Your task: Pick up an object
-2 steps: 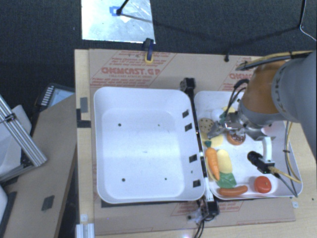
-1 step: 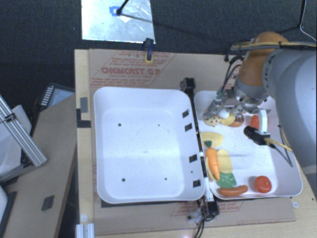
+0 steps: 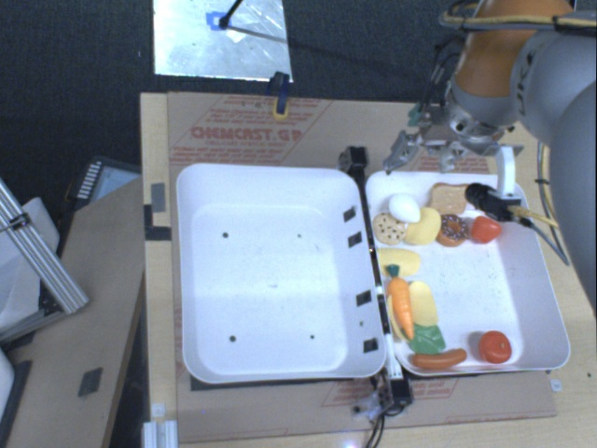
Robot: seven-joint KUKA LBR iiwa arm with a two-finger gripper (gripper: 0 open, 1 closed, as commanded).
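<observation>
We read "CHEMCAST GP" printed in red on the brown board [image 3: 244, 131] behind the bins, while the gripper [image 3: 424, 147] hangs with fingers apart, holding nothing.

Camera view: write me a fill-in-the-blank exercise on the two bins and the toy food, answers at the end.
1. All the toy food lies in the ____ bin.
2. The carrot has an orange body and a ____ top.
3. The sausage lies at the bin's ____ edge.
4. The white egg touches the ____.

Answers: right; green; near; cookie
</observation>
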